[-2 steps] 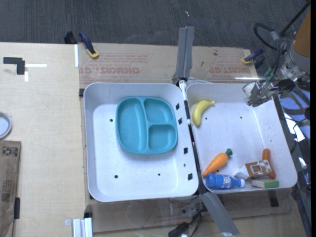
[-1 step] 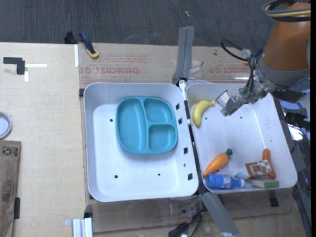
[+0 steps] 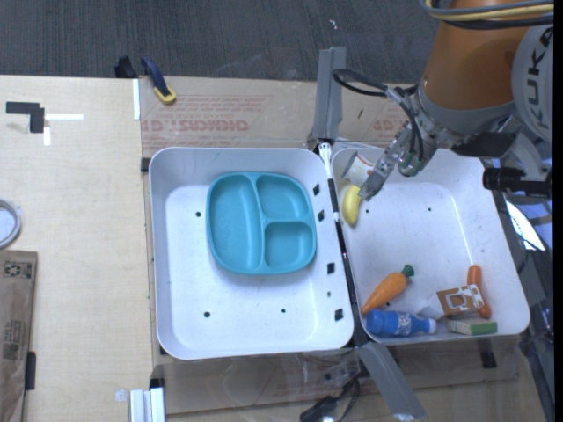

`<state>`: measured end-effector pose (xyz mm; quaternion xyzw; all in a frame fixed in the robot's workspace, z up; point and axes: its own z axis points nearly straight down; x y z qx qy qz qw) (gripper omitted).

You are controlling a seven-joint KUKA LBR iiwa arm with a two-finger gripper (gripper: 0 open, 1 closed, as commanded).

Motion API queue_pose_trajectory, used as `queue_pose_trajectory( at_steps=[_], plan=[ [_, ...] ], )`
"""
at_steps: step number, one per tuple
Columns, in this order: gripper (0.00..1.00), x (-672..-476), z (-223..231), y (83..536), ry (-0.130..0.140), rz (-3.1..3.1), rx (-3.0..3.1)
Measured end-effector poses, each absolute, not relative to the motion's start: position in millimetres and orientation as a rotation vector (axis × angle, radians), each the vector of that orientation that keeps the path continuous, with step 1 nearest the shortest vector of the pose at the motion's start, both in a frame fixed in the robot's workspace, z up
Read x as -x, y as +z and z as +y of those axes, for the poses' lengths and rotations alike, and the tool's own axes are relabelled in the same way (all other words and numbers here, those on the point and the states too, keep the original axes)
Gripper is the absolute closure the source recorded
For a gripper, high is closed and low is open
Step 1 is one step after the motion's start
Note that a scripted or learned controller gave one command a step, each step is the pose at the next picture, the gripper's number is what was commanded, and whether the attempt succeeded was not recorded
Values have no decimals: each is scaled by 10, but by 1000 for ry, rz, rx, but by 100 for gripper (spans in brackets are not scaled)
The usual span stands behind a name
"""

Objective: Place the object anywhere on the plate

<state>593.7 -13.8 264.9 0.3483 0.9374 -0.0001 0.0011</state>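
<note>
Your target is the yellow banana-like toy (image 3: 352, 205): small, pale yellow, curved, smooth w/ a slightly darker tip; it lies in the right bin (image 3: 493, 236) at its upper-left corner, against the wall shared w/ the left bin (image 3: 176, 323).

The tool (image 3: 371, 185) sits just above-right of that toy, tilted down-left, tips about touching its top; you can't tell from this angle whether it's spread or closed, and nothing shows the toy being lifted.

The plate (image 3: 261, 222) is a teal three-compartment dish, resting flat in the middle of the left bin, well apart from the toy.

Along the right bin's near edge you've got an orange carrot toy (image 3: 387, 290) w/ green top; a blue bottle (image 3: 400, 323) lying on its side; a small brown-and-white box (image 3: 459, 301); a green-and-tan block (image 3: 472, 327); an orange sausage-like piece (image 3: 476, 281) by the box.

On the bench (image 3: 70, 192), far left, lies a roll of tape (image 3: 7, 223).
</note>
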Motion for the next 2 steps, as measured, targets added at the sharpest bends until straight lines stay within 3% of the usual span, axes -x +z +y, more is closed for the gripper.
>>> queue_pose_trajectory(
  at_steps=[1,2],
  plan=[
    [100,-5902,750,1912,0,3096,-539],
    [0,-5904,745,1913,0,3095,-540]
  ],
)
